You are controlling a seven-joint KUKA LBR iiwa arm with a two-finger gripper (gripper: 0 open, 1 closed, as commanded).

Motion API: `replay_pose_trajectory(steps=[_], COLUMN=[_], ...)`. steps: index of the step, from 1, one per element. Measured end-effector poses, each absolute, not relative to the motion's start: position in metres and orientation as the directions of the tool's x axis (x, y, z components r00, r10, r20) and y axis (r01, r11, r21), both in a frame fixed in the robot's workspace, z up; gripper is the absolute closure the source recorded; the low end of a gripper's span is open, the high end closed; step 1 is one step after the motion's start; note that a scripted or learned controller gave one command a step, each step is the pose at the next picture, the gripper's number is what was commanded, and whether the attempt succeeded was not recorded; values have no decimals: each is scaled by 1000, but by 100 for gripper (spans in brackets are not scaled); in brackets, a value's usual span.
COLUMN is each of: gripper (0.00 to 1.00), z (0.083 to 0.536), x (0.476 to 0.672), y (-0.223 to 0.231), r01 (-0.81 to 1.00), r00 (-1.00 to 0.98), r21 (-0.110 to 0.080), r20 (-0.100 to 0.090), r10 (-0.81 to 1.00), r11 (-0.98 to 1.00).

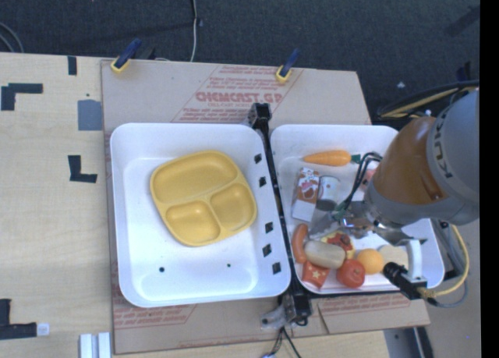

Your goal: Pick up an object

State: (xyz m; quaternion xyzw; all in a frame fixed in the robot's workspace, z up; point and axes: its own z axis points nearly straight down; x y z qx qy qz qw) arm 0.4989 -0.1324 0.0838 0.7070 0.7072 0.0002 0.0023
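Note:
The right bin (327, 135) holds several toy foods. A carrot (327, 158) lies at its far side, with a small printed packet (307, 189) below it. Near the front sit a beige roll (324, 253), a red tomato (352, 273), an orange (369, 261), a red wrapper (314, 274) and an orange sausage (300, 241). My gripper (334, 220) hangs low over the middle of this bin, just above the beige roll and beside the packet. The grey arm with its orange band (405, 169) covers the bin's right half. Nothing can be seen held in the gripper.
The left bin (125, 216) contains a yellow divided plate (204, 197). A black divider with clips (265, 193) runs between the bins. Cables trail at the front right corner (437, 290). Two clamps (287, 64) pin the cardboard at the back.

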Motion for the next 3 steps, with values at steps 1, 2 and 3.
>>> replay_pose_trajectory(steps=[1,2,3], gripper=[0,100,100], z=[85,96,198], x=[484,485,532], y=[-136,-135,-79], r01=[1000,1000,1000], r00=[-1,-2,-10], r21=[2,1,11], r20=[-1,2,1], r10=[1000,1000,1000], r11=[1,2,10])
